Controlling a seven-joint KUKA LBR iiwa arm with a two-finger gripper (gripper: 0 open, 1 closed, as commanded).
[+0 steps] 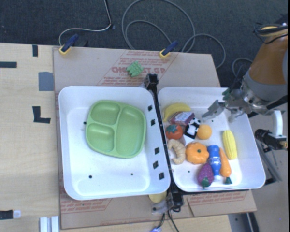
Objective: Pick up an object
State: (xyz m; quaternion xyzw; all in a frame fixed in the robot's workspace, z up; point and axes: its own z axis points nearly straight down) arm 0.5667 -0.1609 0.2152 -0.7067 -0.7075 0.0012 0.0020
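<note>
The gripper (223,111) hovers at the right bin's (246,178) upper right with jaws spread and holding nothing. The corn cob (229,144) lies just below them in the frame, its long axis running top to bottom; the other toys crowd lower left.

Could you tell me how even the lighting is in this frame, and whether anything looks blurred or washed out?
Camera view: lighting is soft and fairly even, with only faint shadows beside the green plate in the left bin. The white floor of the right bin is bright but not blown out. The toy food, such as the corn, is slightly soft. The gripper looks smeared, so detail there is hard to read.
</note>
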